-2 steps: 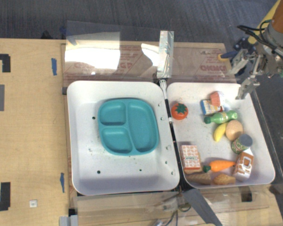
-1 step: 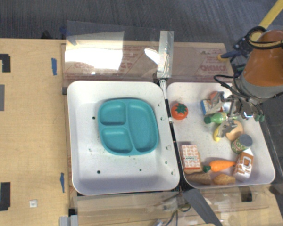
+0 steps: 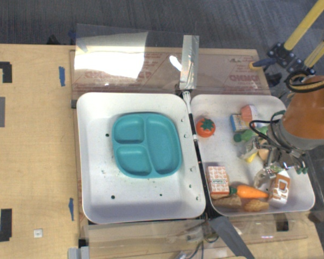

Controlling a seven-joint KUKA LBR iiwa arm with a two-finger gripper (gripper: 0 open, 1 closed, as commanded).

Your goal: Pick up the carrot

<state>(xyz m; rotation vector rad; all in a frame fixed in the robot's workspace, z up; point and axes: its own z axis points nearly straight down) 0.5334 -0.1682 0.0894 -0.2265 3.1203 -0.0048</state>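
The carrot (image 3: 251,192) is seen lying near the right bin's (image 3: 308,198) near edge, crowded by a small carton (image 3: 218,180) and a milk carton (image 3: 279,188). The gripper (image 3: 270,163) is placed just above (finger state cannot be told). A neighbour could be snagged instead.

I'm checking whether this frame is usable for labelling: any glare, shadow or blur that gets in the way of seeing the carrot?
Camera view: strong glare on the clear sheet behind the bins; the carrot is evenly lit and fairly sharp at the right bin's near edge; the gripper beside it is dark and cluttered, with soft detail; the teal tray shows no glare.
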